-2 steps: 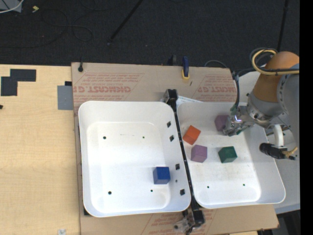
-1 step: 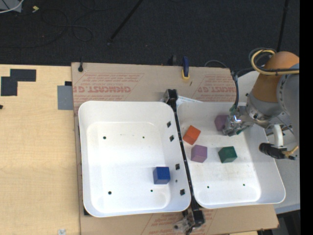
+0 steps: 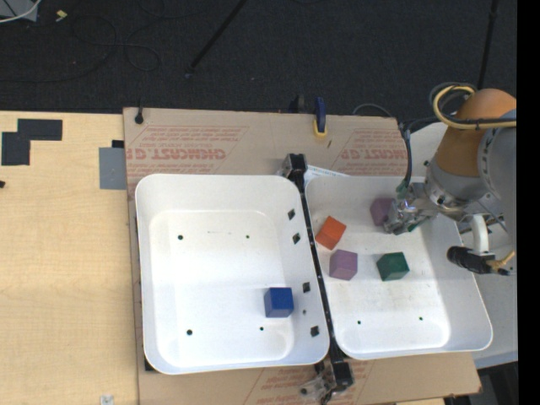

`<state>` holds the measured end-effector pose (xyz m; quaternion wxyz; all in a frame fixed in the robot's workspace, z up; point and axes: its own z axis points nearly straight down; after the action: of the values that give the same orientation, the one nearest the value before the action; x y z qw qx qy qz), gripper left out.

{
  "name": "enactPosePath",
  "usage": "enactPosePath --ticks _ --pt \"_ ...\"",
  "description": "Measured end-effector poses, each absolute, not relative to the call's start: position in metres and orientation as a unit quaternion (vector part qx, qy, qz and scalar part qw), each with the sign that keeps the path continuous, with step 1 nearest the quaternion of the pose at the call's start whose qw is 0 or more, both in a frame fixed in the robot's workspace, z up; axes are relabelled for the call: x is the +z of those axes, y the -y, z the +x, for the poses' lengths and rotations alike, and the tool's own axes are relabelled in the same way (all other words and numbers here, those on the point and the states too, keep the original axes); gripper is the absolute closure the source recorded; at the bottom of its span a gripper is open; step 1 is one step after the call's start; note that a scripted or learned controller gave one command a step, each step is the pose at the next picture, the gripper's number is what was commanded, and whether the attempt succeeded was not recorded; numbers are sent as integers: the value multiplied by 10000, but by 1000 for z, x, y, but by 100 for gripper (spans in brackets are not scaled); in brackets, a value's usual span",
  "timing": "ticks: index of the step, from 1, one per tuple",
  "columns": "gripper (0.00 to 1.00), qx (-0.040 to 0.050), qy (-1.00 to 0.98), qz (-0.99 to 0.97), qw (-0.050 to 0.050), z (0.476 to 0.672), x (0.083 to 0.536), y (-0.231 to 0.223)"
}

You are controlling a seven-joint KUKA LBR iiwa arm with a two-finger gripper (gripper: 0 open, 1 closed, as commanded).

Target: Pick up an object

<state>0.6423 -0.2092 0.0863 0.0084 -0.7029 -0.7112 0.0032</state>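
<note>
A fixed camera looks down at a slant on a bench bearing two shallow white plastic bins side by side on a sheet of brown cardboard.

The left bin holds one small blue cube, lying near the bin's front edge and toward its right wall.

The right bin holds four small blocks. An orange cube sits near the bin's left wall, about midway between back and front. A light purple cube lies just in front of it, close but apart. A dark green cube lies to the right of the light purple one, near the bin's middle. A duller mauve block sits toward the back of the bin, right of centre.

The grey arm with its orange band reaches in over the right bin's right edge. Its two-finger gripper is down low in the bin, right beside the mauve block, on that block's right side. The gripper's metal tip meets or overlaps the block's right edge; whether the block sits between the fingers or merely beside them cannot be told, nor how far apart the fingers stand. The green cube lies just in front of the gripper, apart from it.
</note>
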Motion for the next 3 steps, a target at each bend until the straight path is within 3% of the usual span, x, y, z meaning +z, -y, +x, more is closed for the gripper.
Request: enactPosePath --ticks 1,2,3 --pt "100 32 7114 -7027 85 642 86 209" --pt "100 -6 7079 -7063 -1 644 138 182" --pt "100 17 7067 -7075 20 620 105 214"
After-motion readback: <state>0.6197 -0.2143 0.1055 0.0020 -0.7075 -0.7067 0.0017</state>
